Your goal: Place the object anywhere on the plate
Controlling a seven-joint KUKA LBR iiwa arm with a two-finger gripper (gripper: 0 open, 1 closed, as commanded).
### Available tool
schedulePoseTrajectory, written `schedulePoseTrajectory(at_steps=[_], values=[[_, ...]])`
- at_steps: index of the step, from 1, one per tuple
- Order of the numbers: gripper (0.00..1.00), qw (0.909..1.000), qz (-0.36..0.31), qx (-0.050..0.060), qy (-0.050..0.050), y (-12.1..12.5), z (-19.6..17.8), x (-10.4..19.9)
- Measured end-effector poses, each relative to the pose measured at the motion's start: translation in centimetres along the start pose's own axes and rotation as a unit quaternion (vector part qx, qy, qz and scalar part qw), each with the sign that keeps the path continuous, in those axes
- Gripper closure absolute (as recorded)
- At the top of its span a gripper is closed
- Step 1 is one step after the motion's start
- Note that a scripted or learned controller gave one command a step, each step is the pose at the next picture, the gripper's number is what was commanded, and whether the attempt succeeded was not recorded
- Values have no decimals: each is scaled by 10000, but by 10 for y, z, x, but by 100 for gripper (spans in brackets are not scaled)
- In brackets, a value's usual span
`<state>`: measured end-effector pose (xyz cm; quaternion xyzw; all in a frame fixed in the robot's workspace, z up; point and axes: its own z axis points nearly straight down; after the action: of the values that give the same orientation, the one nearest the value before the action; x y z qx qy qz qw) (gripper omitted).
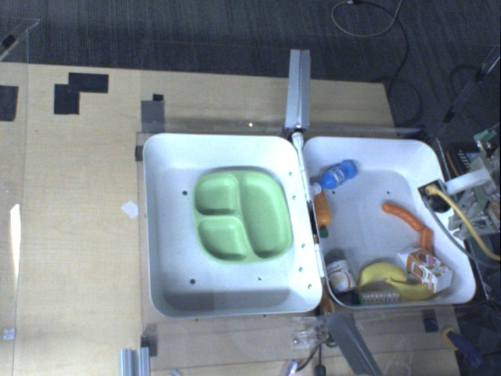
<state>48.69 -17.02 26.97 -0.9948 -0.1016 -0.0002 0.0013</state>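
Observation:
A light green plate (264,210) with three compartments lies in the middle of the left white bin (168,241), and nothing rests on it. All the loose objects lie in the right bin (372,190). A blue and white bottle (337,174) is near its back left. Below that, an orange tube (322,210) rests against the left wall. An orange carrot-like piece (407,218) lies toward the right. Along the front edge sit a yellow banana (387,277), a small carton (429,269) and a small can (338,273).
A dark ribbed piece (380,296) lies in front of the banana. A metal post (298,92) stands behind the wall between the bins. Cables and white hardware (470,198) crowd the right bin's outer right side. Bare wooden benchtop (70,210) spreads to the left.

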Motion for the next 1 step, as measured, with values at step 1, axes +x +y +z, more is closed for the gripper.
schedulePoseTrajectory(at_steps=[1], values=[[100,9887,-1498,-3,-14,-49,43,74]])
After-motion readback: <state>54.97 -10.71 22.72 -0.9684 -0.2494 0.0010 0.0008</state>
